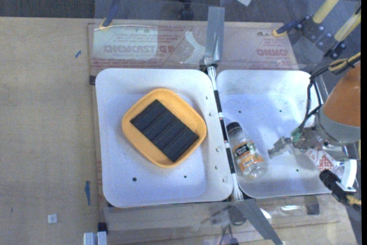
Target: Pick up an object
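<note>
The gripper (279, 147) hangs low over the right bin (269, 86), its finger spread impossible to judge, nothing visibly held. A small plastic bottle (245, 152) lies just left of it, beside the divider.

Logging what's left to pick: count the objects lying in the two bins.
2. A yellow tray lies in the middle of the left bin; a bottle lies at the right bin's left edge. The arm may hide more.

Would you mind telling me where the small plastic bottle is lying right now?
The small plastic bottle lies on its side in the right bin, close to the divider, left of the gripper.
</note>
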Robot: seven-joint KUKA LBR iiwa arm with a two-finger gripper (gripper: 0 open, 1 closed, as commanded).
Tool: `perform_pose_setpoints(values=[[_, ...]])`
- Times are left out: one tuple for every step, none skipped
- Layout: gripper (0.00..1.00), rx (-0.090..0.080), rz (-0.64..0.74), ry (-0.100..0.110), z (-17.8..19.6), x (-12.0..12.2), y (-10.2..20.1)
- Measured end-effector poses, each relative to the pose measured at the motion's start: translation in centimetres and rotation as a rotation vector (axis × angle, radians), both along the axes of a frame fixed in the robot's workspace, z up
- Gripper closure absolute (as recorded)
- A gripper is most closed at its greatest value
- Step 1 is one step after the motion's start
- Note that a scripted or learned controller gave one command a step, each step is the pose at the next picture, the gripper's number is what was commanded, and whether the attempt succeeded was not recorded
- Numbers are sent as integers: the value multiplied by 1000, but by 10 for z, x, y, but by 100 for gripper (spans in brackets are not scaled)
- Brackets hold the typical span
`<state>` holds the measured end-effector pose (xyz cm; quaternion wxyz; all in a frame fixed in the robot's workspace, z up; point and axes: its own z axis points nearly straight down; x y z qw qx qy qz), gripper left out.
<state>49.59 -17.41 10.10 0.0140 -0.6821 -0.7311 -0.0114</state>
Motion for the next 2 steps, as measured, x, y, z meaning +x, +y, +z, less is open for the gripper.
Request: perform_pose_setpoints(values=[[0,-26,-29,-4,57,5,-12],[0,-42,-109,-7,-8,-13,61]])
